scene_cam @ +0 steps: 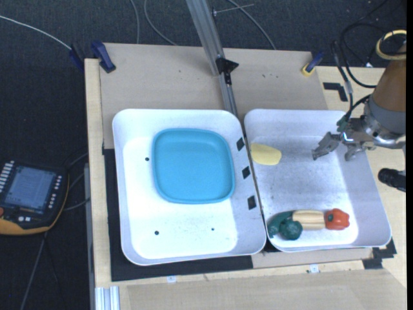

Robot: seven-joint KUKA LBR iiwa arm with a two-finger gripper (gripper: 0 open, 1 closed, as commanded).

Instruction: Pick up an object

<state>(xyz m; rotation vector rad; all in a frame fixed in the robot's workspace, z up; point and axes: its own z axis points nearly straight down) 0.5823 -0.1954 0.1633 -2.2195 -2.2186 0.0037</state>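
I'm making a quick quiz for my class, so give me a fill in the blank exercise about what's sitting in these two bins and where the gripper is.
1. The blue plate lies in the ____ bin.
2. The yellow piece lies in the right bin, near its ____ wall.
3. The red toy lies at the ____ end of the row along the right bin's near wall.
4. The gripper hangs over the ____ bin.

Missing words: left; left; right; right

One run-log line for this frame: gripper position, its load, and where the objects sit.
gripper: over right bin, upper right, open, nothing held | yellow piece: left wall | green, tan, red items: front edge | blue plate: left bin
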